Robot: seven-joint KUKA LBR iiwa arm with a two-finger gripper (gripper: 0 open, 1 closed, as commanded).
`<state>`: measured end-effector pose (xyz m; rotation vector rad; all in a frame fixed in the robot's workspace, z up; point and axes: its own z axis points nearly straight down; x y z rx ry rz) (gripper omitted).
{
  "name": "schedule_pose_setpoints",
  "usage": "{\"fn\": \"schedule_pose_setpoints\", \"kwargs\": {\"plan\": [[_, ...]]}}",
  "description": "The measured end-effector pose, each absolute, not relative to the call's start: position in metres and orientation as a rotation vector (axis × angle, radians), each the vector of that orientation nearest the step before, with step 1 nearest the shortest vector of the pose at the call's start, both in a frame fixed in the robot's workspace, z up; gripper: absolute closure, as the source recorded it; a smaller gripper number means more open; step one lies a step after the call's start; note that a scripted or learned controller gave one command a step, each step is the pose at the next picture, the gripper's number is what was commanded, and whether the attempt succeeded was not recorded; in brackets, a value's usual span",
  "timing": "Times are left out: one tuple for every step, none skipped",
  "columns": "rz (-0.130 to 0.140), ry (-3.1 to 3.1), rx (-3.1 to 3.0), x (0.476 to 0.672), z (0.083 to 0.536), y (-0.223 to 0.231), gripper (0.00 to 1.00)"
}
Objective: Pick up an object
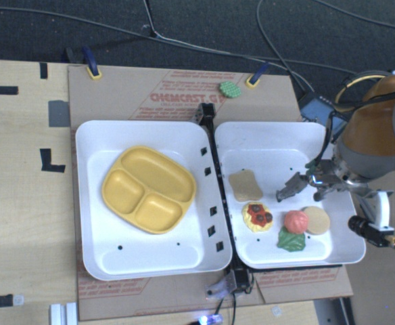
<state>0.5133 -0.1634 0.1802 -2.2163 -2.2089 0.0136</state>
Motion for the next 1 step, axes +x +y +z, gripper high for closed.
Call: {"fn": "schedule_pose_setpoints", "kwargs": {"plan": [[0.002, -2.222, -2.219, 0.5166, 0.1873, -0.1629, 0.0]]}}
